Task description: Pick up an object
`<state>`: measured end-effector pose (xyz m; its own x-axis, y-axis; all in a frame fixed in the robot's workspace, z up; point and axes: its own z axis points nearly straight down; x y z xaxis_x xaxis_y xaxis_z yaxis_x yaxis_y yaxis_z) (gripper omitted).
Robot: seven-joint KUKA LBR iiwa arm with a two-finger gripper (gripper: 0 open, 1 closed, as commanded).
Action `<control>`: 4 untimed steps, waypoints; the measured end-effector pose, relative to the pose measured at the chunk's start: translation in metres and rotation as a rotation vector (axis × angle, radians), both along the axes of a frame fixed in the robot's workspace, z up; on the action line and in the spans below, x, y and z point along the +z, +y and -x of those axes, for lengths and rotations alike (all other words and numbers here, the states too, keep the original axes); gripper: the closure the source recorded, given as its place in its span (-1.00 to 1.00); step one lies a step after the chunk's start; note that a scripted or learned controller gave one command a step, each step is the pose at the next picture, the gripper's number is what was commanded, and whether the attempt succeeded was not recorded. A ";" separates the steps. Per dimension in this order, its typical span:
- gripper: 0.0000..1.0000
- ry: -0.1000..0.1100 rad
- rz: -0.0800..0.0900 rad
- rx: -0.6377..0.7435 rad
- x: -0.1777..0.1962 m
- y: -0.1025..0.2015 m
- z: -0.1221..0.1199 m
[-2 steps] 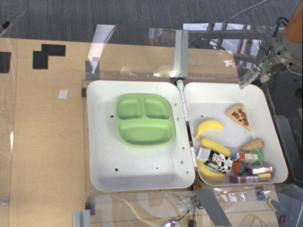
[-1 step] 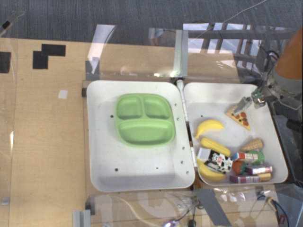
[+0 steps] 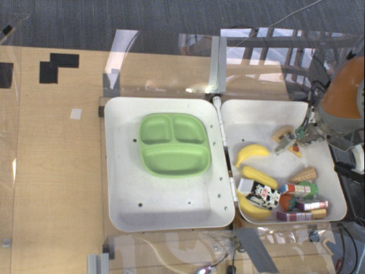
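We see two shallow white bins side by side on the wooden surface (image 3: 51,153); the left bin (image 3: 122,170) holds a green divided plate (image 3: 173,144), lying flat near its middle, with three compartments facing up; the right bin (image 3: 251,116) holds a scatter of toy food, mostly toward its near half. The arm (image 3: 345,96), grey with an orange band, comes in from the right edge, and its gripper (image 3: 293,140) hangs low over the far right part of the right bin; we cannot tell how the gripper is set, nor whether anything sits in it. Just beside the gripper lie a tan piece like a slice of bread (image 3: 282,134) and a small pizza slice (image 3: 295,149), close together; whether the gripper touches either, we cannot tell. A yellow banana (image 3: 251,153) lies left of them, apart from the gripper; below it is a corn cob (image 3: 259,177), then a black-and-white patterned item (image 3: 264,194) resting on a second banana (image 3: 254,208) at the near edge; to the right sit a tan cone-like piece (image 3: 304,174), and a few small bottle-shaped items (image 3: 305,205) in the near right corner.
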<state>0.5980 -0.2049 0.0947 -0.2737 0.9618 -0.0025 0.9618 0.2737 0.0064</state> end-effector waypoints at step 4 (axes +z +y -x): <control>-1.00 -0.004 -0.005 -0.289 -0.006 0.071 -0.021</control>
<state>0.6186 -0.1335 0.0889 0.0115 0.9999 0.0016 0.9999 -0.0115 0.0113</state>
